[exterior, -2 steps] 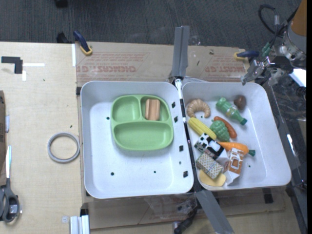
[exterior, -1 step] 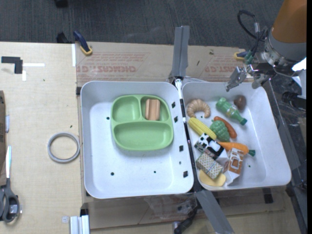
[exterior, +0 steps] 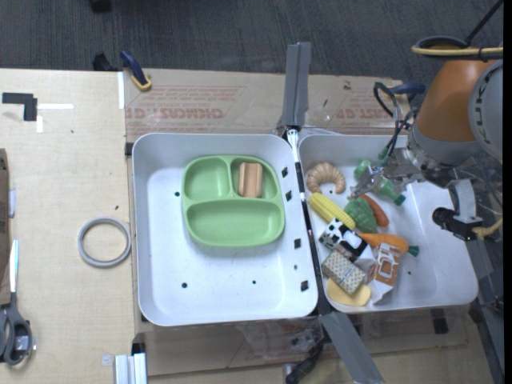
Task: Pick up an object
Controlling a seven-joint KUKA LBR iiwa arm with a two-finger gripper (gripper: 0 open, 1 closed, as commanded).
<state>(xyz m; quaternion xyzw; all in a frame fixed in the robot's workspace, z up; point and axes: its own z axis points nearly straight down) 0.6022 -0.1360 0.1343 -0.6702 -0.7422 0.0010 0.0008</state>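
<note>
The right bin [exterior: 448, 286] holds a heap of toy food: a tan croissant [exterior: 326, 177], a yellow corn cob [exterior: 330, 209], a green vegetable [exterior: 364, 213], an orange carrot [exterior: 386, 239], a black-and-white piece [exterior: 339, 235], a checkered block [exterior: 345, 271] and an orange-and-white packet [exterior: 387, 266]. My gripper [exterior: 373, 181] hangs low over the bin's back middle, just right of the croissant. A small green item [exterior: 389, 190] lies right at its tip; whether it is gripped I cannot tell. The arm's orange band [exterior: 450, 94] rises to the right.
The left bin [exterior: 160, 278] holds a green divided plate [exterior: 232, 222] with a tan sausage [exterior: 250, 179] in its top right section. On the bench to the left lie a tape ring [exterior: 104, 241] and scissors [exterior: 14, 333]. A grey post [exterior: 296, 82] stands behind the bins.
</note>
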